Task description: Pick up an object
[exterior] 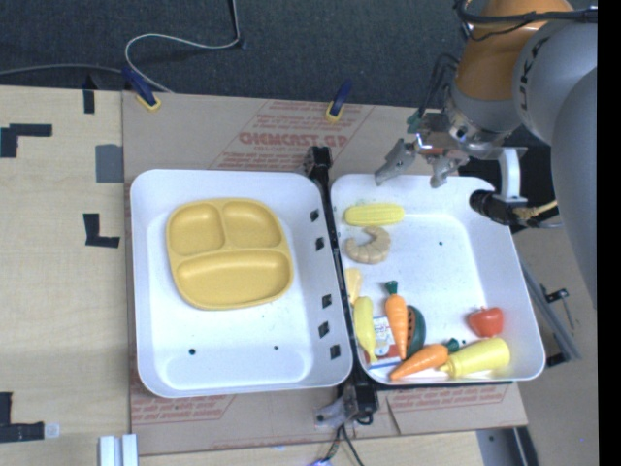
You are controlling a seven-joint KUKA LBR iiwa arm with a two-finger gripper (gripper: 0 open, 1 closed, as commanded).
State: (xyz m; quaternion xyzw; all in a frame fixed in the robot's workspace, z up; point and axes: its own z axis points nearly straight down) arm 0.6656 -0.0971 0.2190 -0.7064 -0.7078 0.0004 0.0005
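gripper [419,166] hangs at the 12 o'clock rim of the right bin [505,260], fingers spread apart with nothing between them, above the rim and not down among the toys. nearest candidate is the corn cob [375,215], lying at about 7 o'clock from the claw, with a tan shrimp-like piece [369,248] just below it and almost touching. the rest sits far off at the bin's 6 o'clock end: an upright carrot [396,312], a second carrot [421,360] lying flat, a yellow bottle [479,356], a red tomato-like thing [485,319] and a yellow strip [362,324] against the divider wall. left bin [155,357] has a yellow divided plate [229,252] (not a likely pick). risks, as a guess: the claw starts right over the rim, so a straight descent may clip the bin wall; the corn is round and could roll out as the fingers close; a grab there may also catch the shrimp piece or shove it. the 6 o'clock pile is crowded (things touching or overlapping), so fingers may land on two items or pinch nothing; the strip by the divider leaves little room for a finger.
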